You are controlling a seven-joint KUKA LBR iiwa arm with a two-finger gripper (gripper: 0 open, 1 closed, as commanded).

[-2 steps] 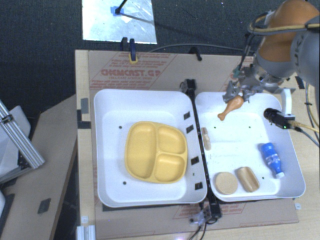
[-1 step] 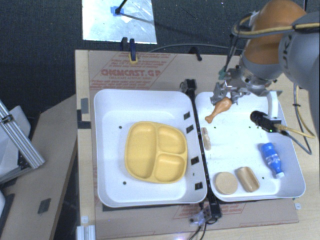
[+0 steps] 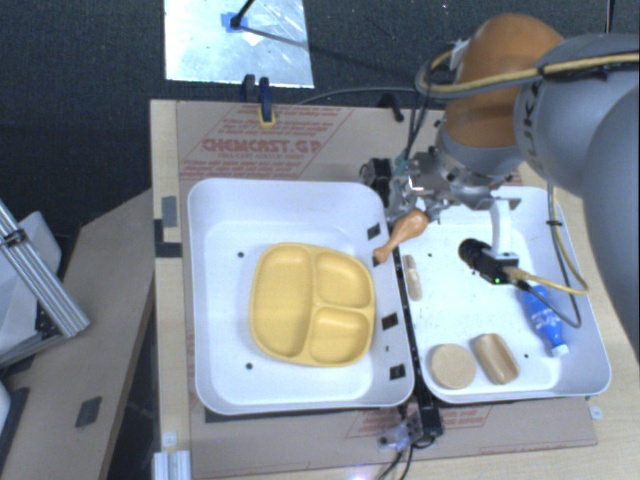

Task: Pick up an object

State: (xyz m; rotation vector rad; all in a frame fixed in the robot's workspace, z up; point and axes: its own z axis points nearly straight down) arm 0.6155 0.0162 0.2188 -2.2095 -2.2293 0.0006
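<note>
The toy drumstick (image 3: pixel 400 235) lies just below my gripper (image 3: pixel 412 200), touching it. I cannot tell whether my gripper is closed on it. I should lift slowly and straight up, keeping away from the yellow divided plate (image 3: pixel 262 280) off to my far side.

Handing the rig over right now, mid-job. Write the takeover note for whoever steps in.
Gripper: above the rim between the two bins, far end; grip not readable.
Brown drumstick-shaped toy: just below the gripper, across that rim; lifted or resting, cannot tell.
View's left white bin: yellow three-compartment plate.
View's right white bin: round tan disc, tan loaf-shaped piece, blue bottle, small beige stick by the rim.
Done: no confirmed pick. Left: secure one object and lift it clear.
</note>
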